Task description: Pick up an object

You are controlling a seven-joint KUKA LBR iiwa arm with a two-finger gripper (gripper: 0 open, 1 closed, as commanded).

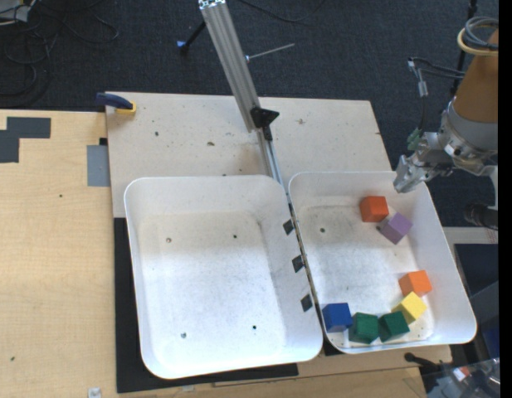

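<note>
The arm (475, 98) reaches in with its gripper (407, 176) above the right bin's (455, 264) far rim; cannot tell its state. An orange cube (373, 208) and purple cube (395, 227) lie nearby.

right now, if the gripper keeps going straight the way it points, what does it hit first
Probably the far right rim of the right bin: the gripper hangs about over it, pointing down-left. Slightly further in, it would meet the orange cube. Depth is unclear.

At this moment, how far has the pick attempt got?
Done: nothing lifted yet; all the blocks lie in the right bin. In hand: the gripper hangs at that bin's far right rim, above and right of the orange block and purple block, touching neither. Left: descend onto a block, close on it and raise it.
</note>
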